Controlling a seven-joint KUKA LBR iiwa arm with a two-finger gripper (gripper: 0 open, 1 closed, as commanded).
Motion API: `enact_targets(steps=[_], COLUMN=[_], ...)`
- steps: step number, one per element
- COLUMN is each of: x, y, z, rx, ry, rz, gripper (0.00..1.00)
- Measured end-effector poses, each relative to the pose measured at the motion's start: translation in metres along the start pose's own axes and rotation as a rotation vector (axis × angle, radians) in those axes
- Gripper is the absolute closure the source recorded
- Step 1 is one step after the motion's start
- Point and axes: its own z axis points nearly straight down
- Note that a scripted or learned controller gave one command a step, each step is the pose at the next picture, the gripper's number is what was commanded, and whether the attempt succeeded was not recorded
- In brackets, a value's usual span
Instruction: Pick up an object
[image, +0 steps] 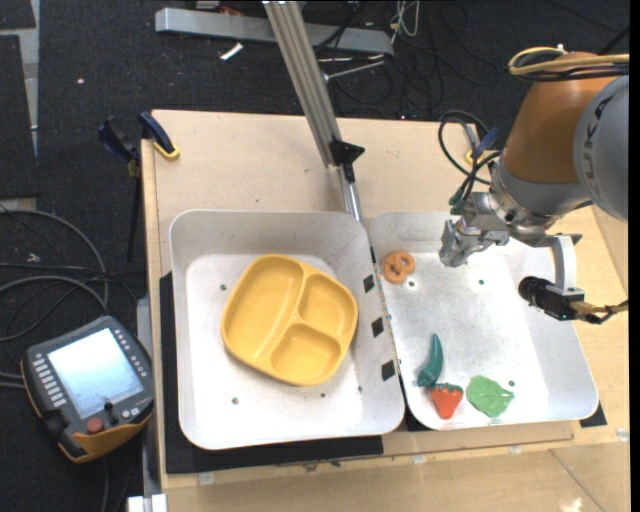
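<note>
A: Located: small orange pretzel-shaped toy (398, 266), upper left of the right shallow white bin (520, 330), right of frame centre, lying flat beside the divider.

B: Handling?

A: Judged light, stiff, likely smooth plastic; thin loops, so best pinched across the outer rim. Could skid on the bin floor.

B: Tool?

A: Grey two-finger gripper (455, 246) just right of the pretzel, low over the bin, apart from it. Nothing seen held. Opening: cannot tell.

B: Else?

A: Lower right: teal curved pepper toy (431, 362), red strawberry toy (447, 400), green leaf-shaped piece (489, 396), clustered. Yellow divided plastic plate (290, 318) centred in the left white bin (200, 300).
</note>
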Motion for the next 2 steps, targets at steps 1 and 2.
enact_targets(steps=[1, 2], x=[0.052, 0.108], y=[0.018, 0.027], z=[-0.008, -0.017], rx=[-0.001, 0.000], ry=[0.001, 0.001], rz=[0.000, 0.001], gripper=[1.00, 1.00])
